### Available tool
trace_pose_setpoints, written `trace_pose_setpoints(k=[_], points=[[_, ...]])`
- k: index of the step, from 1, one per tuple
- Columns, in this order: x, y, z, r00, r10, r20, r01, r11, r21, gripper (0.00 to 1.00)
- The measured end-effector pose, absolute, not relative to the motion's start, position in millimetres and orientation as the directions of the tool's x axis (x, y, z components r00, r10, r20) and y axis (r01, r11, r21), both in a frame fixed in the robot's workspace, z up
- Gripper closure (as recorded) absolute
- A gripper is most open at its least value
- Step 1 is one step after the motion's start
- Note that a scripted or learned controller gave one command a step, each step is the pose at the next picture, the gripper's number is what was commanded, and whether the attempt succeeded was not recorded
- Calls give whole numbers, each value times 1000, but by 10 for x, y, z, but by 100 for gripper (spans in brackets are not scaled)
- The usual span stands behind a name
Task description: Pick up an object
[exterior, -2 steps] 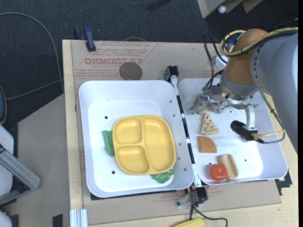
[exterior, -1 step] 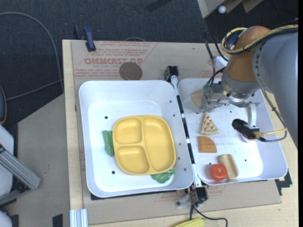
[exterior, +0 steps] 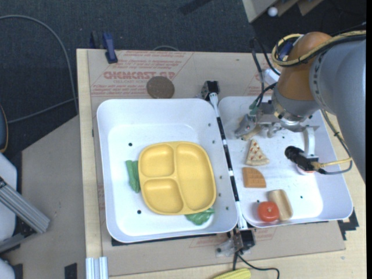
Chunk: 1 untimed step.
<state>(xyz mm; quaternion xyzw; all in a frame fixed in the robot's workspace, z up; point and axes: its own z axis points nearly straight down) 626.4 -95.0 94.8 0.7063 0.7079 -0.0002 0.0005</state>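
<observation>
**Pick not yet made: gripper low in right bin, nothing in hold**

The gripper (exterior: 251,127) sits in the upper part of the right bin (exterior: 331,202), just above a triangular pizza-like slice (exterior: 256,154). Its metal fingers look spread apart, and no object lies between them. In my judgement the task is at the approach stage; closing on an item and lifting it remain to be done.

Candidates in the right bin: the slice, a flat orange-brown piece (exterior: 254,178) below it, a tan roll (exterior: 281,202) and a red tomato-like item (exterior: 268,211) touching it near the lower edge (the slice is nearest the gripper).

The left bin (exterior: 110,173) holds a yellow divided tray (exterior: 176,176) resting over green leafy pieces (exterior: 133,174). Both bins stand on a cardboard-covered bench (exterior: 93,80), with a brown disc (exterior: 160,88) at upper centre. Dark carpet (exterior: 46,4) surrounds the bench.
</observation>
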Motion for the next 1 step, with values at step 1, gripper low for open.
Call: trace_pose_setpoints(k=[1], points=[[6325,-933,847,0,1000,-1,1000,0,2,0]])
